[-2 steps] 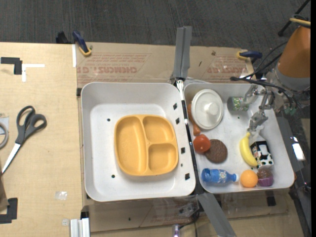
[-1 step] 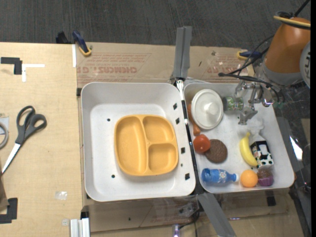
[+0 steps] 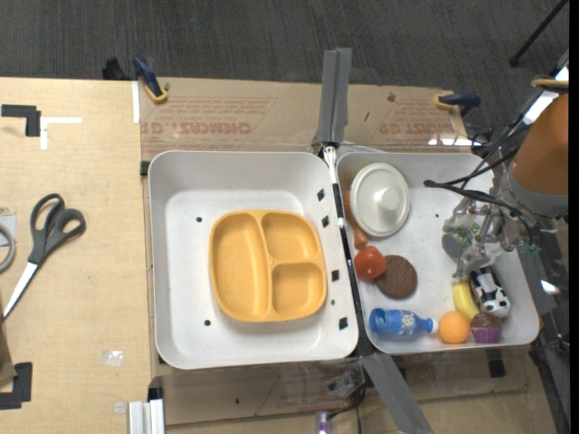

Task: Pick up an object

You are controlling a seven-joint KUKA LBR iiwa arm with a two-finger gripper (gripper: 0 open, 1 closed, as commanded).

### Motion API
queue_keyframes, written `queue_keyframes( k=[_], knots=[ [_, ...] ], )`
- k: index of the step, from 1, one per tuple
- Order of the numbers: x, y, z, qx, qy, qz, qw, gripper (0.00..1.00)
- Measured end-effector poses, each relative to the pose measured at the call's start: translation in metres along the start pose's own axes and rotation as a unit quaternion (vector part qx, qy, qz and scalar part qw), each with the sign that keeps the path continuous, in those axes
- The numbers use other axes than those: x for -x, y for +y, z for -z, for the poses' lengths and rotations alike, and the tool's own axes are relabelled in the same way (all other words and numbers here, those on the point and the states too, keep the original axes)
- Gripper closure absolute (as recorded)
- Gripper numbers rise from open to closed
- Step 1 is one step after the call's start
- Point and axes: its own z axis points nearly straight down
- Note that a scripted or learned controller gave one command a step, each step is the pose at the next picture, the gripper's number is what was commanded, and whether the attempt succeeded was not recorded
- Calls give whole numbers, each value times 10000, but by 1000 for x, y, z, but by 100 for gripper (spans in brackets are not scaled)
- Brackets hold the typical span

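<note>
From my seat I see the gripper (image 3: 470, 242) low over the right side of the right bin (image 3: 425, 165), with the grey arm and its orange band (image 3: 543, 152) coming in from the right edge. The metal at the wrist is a tangle of cables and glare, so I cannot tell whether anything is caught there. Just below it lie a yellow banana toy (image 3: 463, 297) and a black-and-white cow figure (image 3: 489, 289), touching or nearly so. Along the bin's near wall sit a blue bottle (image 3: 398, 323), an orange ball (image 3: 453, 327) and a purple cupcake (image 3: 486, 329). A white lidded bowl (image 3: 379, 199), a red tomato (image 3: 369, 262) and a brown cookie (image 3: 397, 277) lie further left. The left bin (image 3: 172, 242) holds a yellow divided plate (image 3: 268, 265) (three compartments). Scissors (image 3: 41, 242) rest on the bench, well apart.
</note>
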Motion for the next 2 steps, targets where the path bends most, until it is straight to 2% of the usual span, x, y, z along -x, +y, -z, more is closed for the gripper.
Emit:
queue_keyframes(
  k=[1,2],
  knots=[
    [-5,0,1,3,1,-331,9995,0],
    [-34,-2,0,0,-2,-1242,9923,0]
  ],
)
